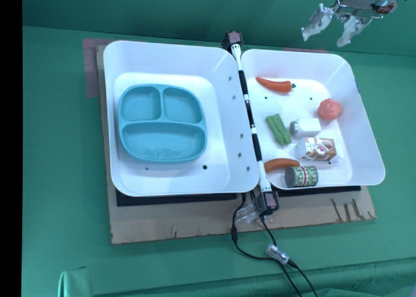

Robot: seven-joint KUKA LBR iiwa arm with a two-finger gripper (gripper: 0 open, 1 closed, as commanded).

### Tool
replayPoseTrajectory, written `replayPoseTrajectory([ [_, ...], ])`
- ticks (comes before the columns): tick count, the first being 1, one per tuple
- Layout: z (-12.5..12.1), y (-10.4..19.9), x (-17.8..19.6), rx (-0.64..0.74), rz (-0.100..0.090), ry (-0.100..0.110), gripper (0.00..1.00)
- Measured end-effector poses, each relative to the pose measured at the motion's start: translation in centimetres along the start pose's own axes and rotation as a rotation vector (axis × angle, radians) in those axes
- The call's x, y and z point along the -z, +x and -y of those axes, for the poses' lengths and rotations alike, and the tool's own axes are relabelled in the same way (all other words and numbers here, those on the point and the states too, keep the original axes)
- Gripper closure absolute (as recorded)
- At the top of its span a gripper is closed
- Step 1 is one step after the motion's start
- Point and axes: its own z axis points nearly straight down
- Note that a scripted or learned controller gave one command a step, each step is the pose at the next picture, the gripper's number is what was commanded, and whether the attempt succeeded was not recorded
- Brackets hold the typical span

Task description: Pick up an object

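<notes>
Hanging high over the far right corner of the right bin [364,110], the hand [332,28] is well apart from everything below. Its two fingers [316,24] are spread, nothing between them. Green surface [58,127] beneath, with brown cardboard [195,224] under both bins.

Right bin contents, all lying loose on its floor:
- orange-red pepper [274,84] near the far side, stem end pointing right
- pinkish-red round fruit [329,109] by the right wall
- green bean-like bundle [278,129] near the middle, slanted
- small white bottle [304,127] on its side, just right of the green bundle
- printed carton [318,149] just nearer than the bottle
- orange sausage-like piece [281,164] towards the near side
- small can [301,176] on its side, green label, just beside the sausage piece

Left bin [130,62] carries a teal divided plate [162,123], three compartments, sitting flat.

Black-and-white hinge strip [249,115] runs between the bins. Cables [273,253] trail from its near end across the surface.
</notes>
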Motion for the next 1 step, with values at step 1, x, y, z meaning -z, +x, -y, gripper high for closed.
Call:
replayPoseTrajectory([
  [1, 0.77, -5.77, -10.85, -0.001, 0.004, 0.0, 0.0],
])
